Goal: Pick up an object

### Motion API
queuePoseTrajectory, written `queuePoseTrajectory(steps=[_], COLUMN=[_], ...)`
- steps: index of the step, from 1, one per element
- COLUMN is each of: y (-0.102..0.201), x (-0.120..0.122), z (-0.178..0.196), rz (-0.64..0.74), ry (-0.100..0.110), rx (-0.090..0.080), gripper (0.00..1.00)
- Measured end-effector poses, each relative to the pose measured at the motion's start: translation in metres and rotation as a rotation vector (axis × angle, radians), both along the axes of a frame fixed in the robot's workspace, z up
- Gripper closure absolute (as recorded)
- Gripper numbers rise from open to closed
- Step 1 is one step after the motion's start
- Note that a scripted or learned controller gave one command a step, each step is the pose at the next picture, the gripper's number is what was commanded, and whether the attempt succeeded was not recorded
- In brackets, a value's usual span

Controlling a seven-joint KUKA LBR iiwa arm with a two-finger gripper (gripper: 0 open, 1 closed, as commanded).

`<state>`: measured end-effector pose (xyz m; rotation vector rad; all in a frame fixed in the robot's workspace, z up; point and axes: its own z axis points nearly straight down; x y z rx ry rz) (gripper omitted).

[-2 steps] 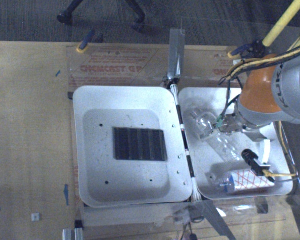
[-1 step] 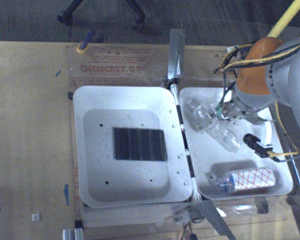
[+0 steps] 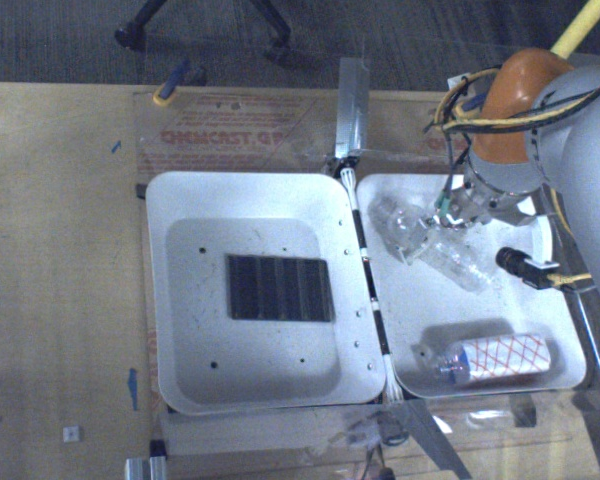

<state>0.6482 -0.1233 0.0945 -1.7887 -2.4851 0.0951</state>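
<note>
The arm (image 3: 570, 118) reaches in from the right of the view, its thick grey link filling the upper right corner. The orange band (image 3: 515, 103) sits above the wrist, rounded and tilted toward the left. A bundle of yellow and black cables (image 3: 470, 108) loops across the band and the link beside it. Below the band the grey wrist (image 3: 495, 178) angles down and to the left. The gripper (image 3: 448, 216) hangs at its end, pointing downward, small and partly blurred; how the jaws stand cannot be made out.
</note>
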Motion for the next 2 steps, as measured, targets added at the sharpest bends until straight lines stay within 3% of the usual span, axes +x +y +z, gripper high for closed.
queuePoseTrajectory(steps=[1, 2], y=[0.019, 0.012], x=[-0.047, -0.015], z=[0.040, -0.004], rz=[-0.032, 0.011], ry=[-0.100, -0.103], rx=[0.002, 0.005], gripper=[0.00, 0.00])
